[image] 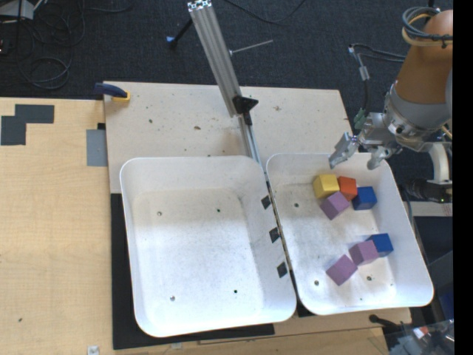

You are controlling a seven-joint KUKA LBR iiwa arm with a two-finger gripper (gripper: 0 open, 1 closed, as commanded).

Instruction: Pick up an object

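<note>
Approach step in hand: end effector [362,152], spread wide and holding nothing, hangs over the right bin [414,287] rim; next, descend onto the yellow cube [324,185] just below-left.

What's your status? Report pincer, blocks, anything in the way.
Pincer open, above right bin's far rim, holding nothing. Seven blocks in right bin; nearest, yellow block, untouched. Orange block and purple block crowd it.
</note>
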